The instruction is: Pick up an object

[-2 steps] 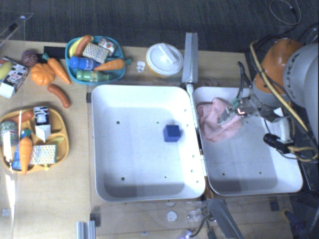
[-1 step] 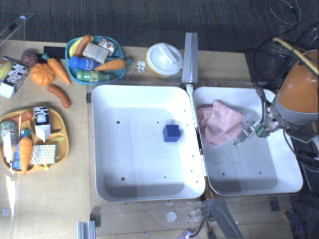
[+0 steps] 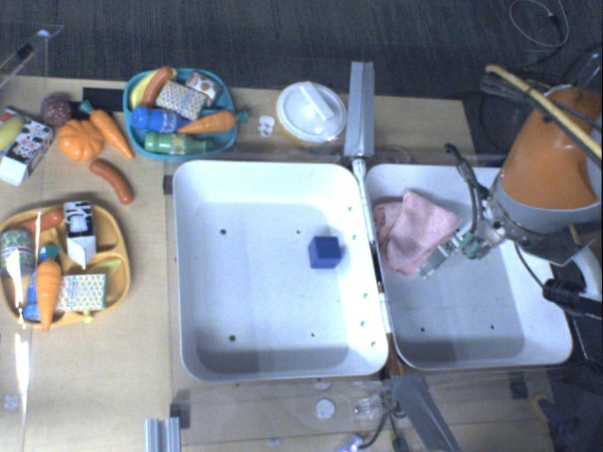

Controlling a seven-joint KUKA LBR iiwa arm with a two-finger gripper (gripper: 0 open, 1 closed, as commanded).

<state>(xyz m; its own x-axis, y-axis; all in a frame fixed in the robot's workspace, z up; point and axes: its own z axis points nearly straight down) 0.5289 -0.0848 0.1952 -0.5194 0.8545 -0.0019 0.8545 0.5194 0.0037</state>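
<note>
A crumpled pink cloth (image 3: 413,228) lies in the right bin (image 3: 490,337), against its left wall. A small blue cube (image 3: 325,251) sits near the middle of the left bin (image 3: 236,328). My gripper (image 3: 445,255) hangs low at the cloth's right edge, touching or just over its lower right corner. The grey arm with its orange band (image 3: 551,172) reaches in from the right above the right bin. Whether the cloth is caught in the gripper is hidden from this angle.
Off the bins, a white lidded bowl (image 3: 311,111) and a blue bowl of toy food (image 3: 181,113) stand at the back. A yellow plate of toy food (image 3: 61,266) and loose toy vegetables (image 3: 94,144) lie to the left. A metal divider (image 3: 359,111) stands between the bins.
</note>
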